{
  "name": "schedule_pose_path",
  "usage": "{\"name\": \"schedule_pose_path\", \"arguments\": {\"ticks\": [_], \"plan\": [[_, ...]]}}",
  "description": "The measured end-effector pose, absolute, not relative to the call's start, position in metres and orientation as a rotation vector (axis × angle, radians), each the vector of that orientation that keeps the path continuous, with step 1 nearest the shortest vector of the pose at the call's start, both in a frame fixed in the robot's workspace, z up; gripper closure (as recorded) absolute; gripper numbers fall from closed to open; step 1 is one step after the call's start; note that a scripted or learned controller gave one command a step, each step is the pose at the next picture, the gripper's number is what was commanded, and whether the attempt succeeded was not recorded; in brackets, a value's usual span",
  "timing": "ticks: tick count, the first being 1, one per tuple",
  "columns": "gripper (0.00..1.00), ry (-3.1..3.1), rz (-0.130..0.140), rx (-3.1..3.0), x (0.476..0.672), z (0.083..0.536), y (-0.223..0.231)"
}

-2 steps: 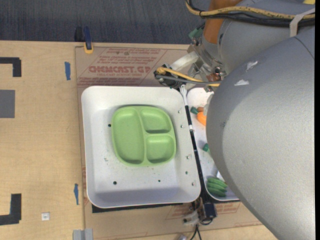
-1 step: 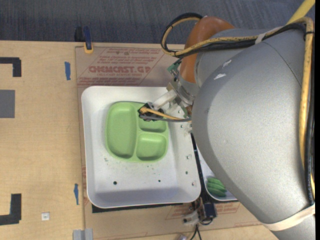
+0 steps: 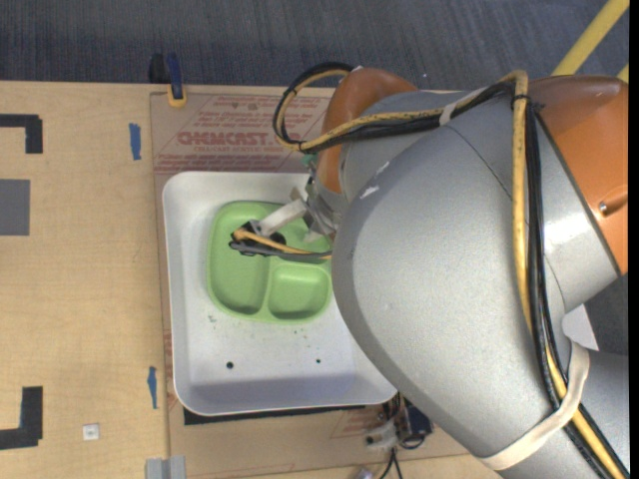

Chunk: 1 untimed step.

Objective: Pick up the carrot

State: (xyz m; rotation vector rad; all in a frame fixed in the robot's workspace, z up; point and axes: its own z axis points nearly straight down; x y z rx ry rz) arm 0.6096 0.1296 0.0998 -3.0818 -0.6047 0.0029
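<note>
One end effector (image 3: 300, 218), pale grey, low over the upper right part of a green divided dish (image 3: 235, 277). Reached in from the right on a bulky grey arm (image 3: 449, 267) with an orange band (image 3: 364, 93) above the wrist and black and yellow cables (image 3: 300, 98) looped beside it. Cannot tell whether apart or together: tip half hidden by the arm's own bulk and by a dark tangle just left of it. Nothing plainly clamped in it. Appears to touch or nearly touch the dish near the ridge between its compartments; cannot tell which.

Cannot place the carrot with any confidence. Only a thin yellow-orange streak (image 3: 290, 248) across the dish just below the end effector, long axis running left to right and tilted slightly down toward the right, right end lost under the arm. Could be carrot or cable; too small and too hidden to tell.

Dish set in the upper half of a shallow white bin (image 3: 190, 267), a few dark specks on the bin floor below it. Bin on a tan surface (image 3: 80, 267) with blue tape (image 3: 135, 140) at its left.
</note>
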Motion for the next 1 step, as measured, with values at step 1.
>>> {"name": "schedule_pose_path", "arguments": {"ticks": [1], "plan": [[0.00, -0.594, -0.009, -3.066, 0.6266, 0.1339, 0.0978]]}}
